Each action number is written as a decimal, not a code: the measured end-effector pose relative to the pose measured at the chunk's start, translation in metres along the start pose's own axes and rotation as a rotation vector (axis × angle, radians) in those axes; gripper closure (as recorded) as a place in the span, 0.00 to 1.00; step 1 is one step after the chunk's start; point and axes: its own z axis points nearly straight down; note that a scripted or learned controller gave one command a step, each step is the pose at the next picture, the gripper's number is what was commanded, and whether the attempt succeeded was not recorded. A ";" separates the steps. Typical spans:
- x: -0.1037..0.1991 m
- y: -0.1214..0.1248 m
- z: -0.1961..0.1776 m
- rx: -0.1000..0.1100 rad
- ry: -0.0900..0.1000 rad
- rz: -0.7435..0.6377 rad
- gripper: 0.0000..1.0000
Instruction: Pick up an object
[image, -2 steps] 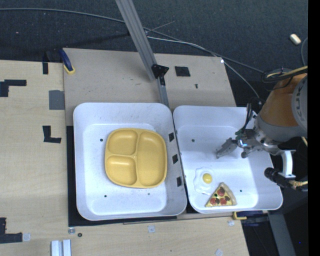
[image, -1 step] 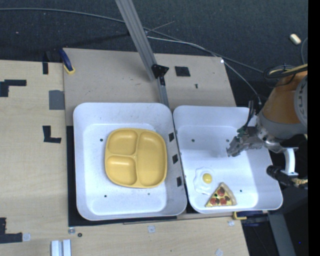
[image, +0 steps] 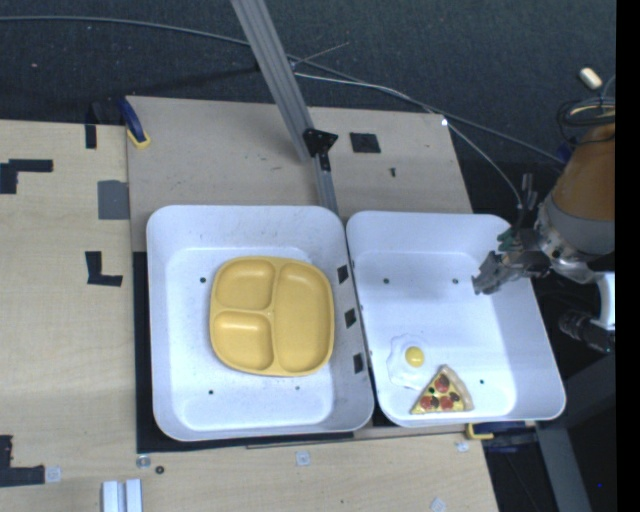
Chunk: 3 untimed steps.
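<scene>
The gripper (image: 487, 278) hangs over the right edge of the right bin (image: 520, 390), at the end of the arm (image: 585, 200) that reaches in from the right. It is small and dark against the white, so whether it is spread or pressed together I cannot tell; nothing visible sits between its tips, and it appears to carry nothing.

The things on offer lie where a pick can reach them. In the same bin as the gripper, down toward the near edge and a little to the left of it, rest a fried egg (image: 408, 358) and a pizza slice (image: 441, 392). The two are just beside each other, possibly touching at the egg's lower right. Both lie flat on the bin floor, so either would likely need a low, careful pinch at an edge. They are well apart from the gripper, with bare bin floor between.

Far to the gripper's left, in the left bin (image: 165, 300), a yellow tray (image: 272, 316) with three compartments lies flat in the middle. It is wide and shallow, probably a hard grasp except at its rim.

Both bins sit side by side on the desk (image: 60, 300). Judging by position, the egg or the slice is the nearer target, and the pick has not yet begun.
</scene>
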 end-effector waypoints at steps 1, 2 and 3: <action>-0.002 -0.002 -0.063 -0.001 0.000 0.000 1.00; -0.002 -0.001 -0.096 0.002 0.001 0.000 1.00; 0.052 -0.006 -0.094 0.006 0.003 -0.004 1.00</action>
